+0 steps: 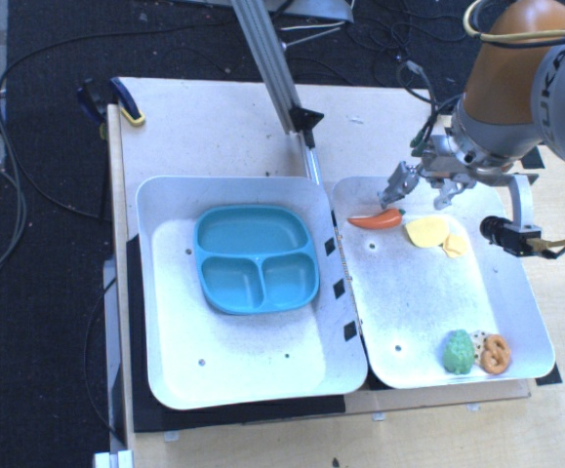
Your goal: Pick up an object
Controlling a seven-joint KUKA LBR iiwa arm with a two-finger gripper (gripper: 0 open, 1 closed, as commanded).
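Note:
My gripper (421,191) hangs open over the far end of the right bin (516,300), its two fingers spread with nothing between them. Just below the left finger lies an orange-red chilli pepper (375,220). A yellow piece of food (428,231) rests under and slightly in front of the gripper, with a smaller yellow piece (455,247) beside it. At the near right corner of the same bin sit a green lump (459,352) and a brown pretzel (495,353).
The left bin (165,359) holds a blue divided plate (258,258). A slanted metal pole (267,47) runs down to the gap between the bins. The bench's back left corner bears a blue and yellow tool (126,103).

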